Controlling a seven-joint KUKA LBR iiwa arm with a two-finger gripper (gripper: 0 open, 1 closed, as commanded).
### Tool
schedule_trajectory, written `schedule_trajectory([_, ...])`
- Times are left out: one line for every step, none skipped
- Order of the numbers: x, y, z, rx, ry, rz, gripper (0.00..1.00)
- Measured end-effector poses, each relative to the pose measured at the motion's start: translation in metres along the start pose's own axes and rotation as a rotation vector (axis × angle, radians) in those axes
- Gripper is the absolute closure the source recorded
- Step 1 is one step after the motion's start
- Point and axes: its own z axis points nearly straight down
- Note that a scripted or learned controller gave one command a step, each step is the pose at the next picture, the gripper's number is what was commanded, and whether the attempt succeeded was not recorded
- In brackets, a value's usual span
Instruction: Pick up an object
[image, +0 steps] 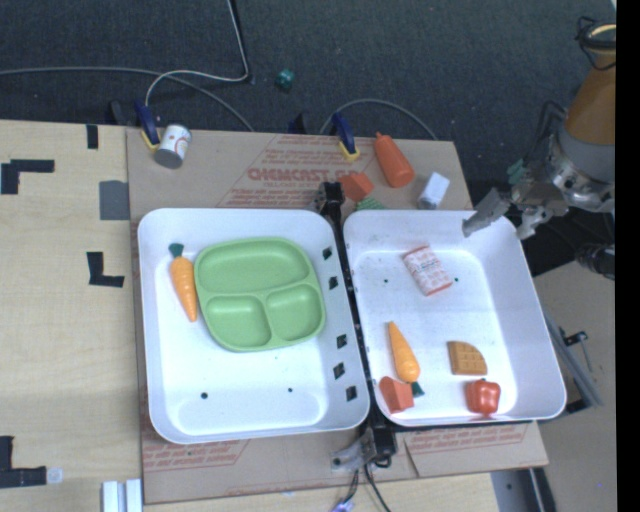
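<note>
The right bin (520, 300) holds a pink-and-white packet (427, 270), a carrot (402, 352), a brown waffle piece (466, 357), a red pepper (482, 397) and a small red-orange piece (395, 394). In the left bin (160, 330) lie a green divided plate (262, 293) and a second carrot (183, 285). My gripper (505, 212) hangs over the right bin's upper right corner, well above and to the right of the packet. Nothing shows between its fingers.
Behind the bins on the cardboard lie an orange bottle-shaped toy (393, 161), a small orange piece (356, 186), a pale cube (434, 189) and a white can (173, 145). Blue clips (347, 140) and cables run along the back.
</note>
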Motion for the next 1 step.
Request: schedule_trajectory([-0.0037,-0.1002,0.0895,0.002,0.001,0.001,0.00])
